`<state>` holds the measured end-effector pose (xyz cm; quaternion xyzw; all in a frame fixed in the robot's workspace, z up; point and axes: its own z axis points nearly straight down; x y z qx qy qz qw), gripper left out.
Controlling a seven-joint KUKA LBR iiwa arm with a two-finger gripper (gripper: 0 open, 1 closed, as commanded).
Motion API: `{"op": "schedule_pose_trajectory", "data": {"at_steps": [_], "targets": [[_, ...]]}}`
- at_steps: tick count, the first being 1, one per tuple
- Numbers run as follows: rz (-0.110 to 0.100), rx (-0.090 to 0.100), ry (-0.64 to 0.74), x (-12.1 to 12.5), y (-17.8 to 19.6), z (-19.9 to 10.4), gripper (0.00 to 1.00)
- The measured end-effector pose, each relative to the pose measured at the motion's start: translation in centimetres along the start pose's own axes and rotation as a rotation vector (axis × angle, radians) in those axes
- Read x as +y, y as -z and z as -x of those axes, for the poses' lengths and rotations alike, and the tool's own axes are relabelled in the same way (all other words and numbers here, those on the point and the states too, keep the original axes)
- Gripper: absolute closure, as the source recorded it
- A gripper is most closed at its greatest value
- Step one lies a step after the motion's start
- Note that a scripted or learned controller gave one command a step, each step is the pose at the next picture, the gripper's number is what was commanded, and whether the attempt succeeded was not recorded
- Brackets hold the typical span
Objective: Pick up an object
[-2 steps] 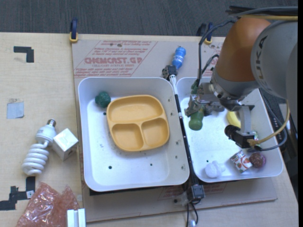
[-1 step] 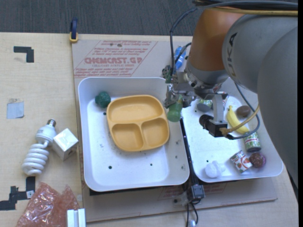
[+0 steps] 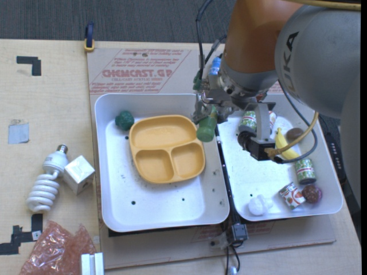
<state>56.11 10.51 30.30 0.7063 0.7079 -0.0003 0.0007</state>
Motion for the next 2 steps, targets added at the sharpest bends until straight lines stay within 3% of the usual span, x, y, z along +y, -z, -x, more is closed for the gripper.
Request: {"op": "schedule_pose_trajectory", "data": {"at_steps": [1,2], "targets": [[0.0,0.0,0.0,-3.3,3.4,-3.7,1.0],[0.001,0.0,-0.001,-8.2,8.0,1.2,1.0]]}}
